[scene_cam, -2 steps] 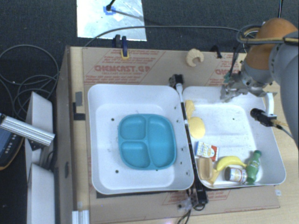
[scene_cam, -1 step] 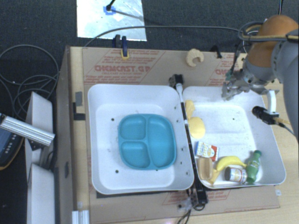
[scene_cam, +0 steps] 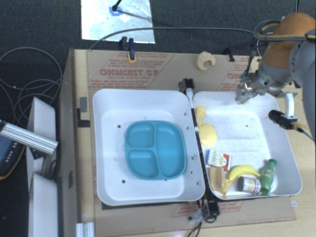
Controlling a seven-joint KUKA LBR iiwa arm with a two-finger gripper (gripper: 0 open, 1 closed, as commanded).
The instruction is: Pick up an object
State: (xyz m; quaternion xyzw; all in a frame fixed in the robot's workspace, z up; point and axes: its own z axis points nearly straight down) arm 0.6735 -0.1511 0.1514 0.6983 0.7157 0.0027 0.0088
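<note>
My gripper [scene_cam: 245, 93] hangs over the far rim of the right bin [scene_cam: 247, 125], near its back right corner, with nothing seen in it. The objects lie well in front of it. A yellow lemon [scene_cam: 208, 135] and a smaller yellow piece [scene_cam: 200, 114] sit against the divider. Toward the front lie a small red and white carton [scene_cam: 217, 158], a banana [scene_cam: 242, 172], a tan item [scene_cam: 217, 179], a labelled jar [scene_cam: 248, 184] and a green bottle [scene_cam: 267, 176].
The left bin [scene_cam: 106, 132] holds a blue divided plate [scene_cam: 155, 149]. A beige object [scene_cam: 206, 60] rests on the cardboard behind the bins. Cables run over the dark floor at left and behind.
</note>
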